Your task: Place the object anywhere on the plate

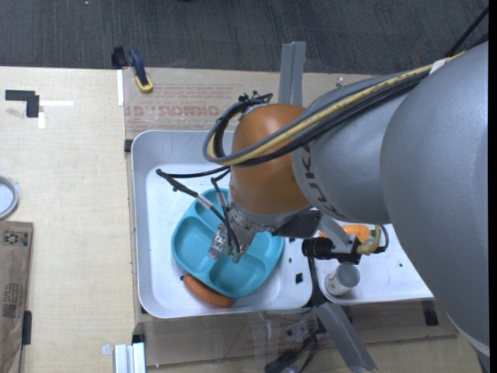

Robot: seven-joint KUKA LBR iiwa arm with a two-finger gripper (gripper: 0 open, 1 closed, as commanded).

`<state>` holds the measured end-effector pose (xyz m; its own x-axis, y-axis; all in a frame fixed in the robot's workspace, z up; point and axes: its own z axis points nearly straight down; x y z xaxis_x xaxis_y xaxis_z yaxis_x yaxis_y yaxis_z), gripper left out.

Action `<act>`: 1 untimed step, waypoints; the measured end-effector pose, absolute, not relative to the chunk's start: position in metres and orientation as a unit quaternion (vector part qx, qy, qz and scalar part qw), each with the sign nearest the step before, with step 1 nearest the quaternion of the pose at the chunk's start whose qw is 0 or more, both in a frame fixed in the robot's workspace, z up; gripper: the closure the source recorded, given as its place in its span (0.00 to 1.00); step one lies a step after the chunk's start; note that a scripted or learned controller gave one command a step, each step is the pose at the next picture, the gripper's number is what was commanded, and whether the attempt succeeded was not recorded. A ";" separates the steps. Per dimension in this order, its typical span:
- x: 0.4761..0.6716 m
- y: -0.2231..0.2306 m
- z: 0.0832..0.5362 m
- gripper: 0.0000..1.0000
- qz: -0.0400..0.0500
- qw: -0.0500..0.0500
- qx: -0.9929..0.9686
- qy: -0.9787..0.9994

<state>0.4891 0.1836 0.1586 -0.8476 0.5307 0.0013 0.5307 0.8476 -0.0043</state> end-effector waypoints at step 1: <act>0.478 0.207 0.130 1.00 0.002 0.001 -0.256 -0.967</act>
